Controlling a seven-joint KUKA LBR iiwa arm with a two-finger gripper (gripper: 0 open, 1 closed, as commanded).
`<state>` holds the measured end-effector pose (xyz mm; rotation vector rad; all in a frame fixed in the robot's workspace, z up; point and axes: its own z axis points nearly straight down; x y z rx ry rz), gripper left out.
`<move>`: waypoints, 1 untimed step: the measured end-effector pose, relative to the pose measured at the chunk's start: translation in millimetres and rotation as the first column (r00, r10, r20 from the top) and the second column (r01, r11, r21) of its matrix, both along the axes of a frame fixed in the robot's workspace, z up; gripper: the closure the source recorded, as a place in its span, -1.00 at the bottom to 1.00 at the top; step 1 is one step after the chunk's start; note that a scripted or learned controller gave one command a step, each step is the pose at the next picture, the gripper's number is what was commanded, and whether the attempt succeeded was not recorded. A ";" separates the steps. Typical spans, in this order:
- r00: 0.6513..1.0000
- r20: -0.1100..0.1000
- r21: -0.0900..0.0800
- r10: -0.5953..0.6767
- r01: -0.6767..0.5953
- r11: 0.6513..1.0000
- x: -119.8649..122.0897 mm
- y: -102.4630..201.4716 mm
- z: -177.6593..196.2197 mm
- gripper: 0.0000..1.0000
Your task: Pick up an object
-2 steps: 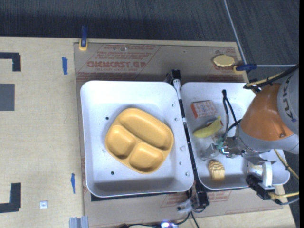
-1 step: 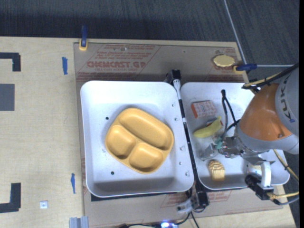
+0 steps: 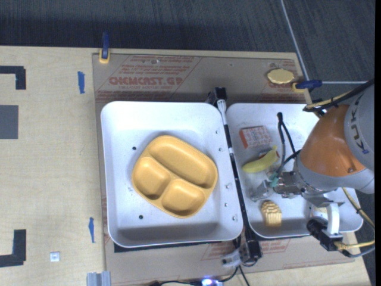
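The grey arm (image 3: 351, 154) leans in over the right bin (image 3: 351, 222), its orange band uppermost. Its pincer (image 3: 268, 186) hangs low above that bin's middle, pointing left.

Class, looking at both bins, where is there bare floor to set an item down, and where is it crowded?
Free: the left bin along its walls, all around the yellow divided tray. Crowded: the right bin, where a red-and-white packet, a yellow piece, a cupcake toy and the arm's gripper sit close together.

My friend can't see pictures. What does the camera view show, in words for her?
A grey and orange robot arm reaches into the right white bin, above a yellow banana-like toy, a red and white packet and a small cupcake. The left white bin holds a yellow divided tray.
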<state>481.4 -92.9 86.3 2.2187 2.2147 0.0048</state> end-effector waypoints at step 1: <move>1.000 -0.001 0.002 0.003 -0.003 1.000 -0.1 -1.3 -0.1 -1.00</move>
